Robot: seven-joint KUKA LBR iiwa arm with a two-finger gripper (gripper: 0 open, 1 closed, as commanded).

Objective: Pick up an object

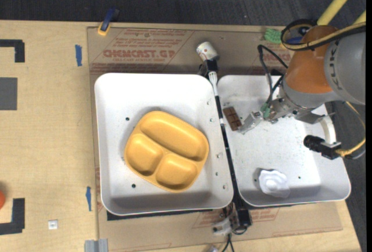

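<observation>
Brown cardboard sheeting [52, 129] covers the bench, marked with black squares and blue tape tabs, with dark floor beyond its far edge. Two shallow white bins sit side by side upon it. Left bin [110, 129] holds a large yellow three-compartment tray [167, 150], lying flat at a slant near the bin's centre. Right bin [325, 181] receives the grey arm [325, 71] with its orange band, which enters from the right over the bin's far corner. Gripper [249, 122] sits low at the bin's far left, near the divider; whether its jaws are open or closed cannot be told, and nothing is seen held. A small brown block [232, 118] lies just beside it. A small white crumpled object [273, 181] rests near the bin's front wall, well apart from the gripper.
</observation>
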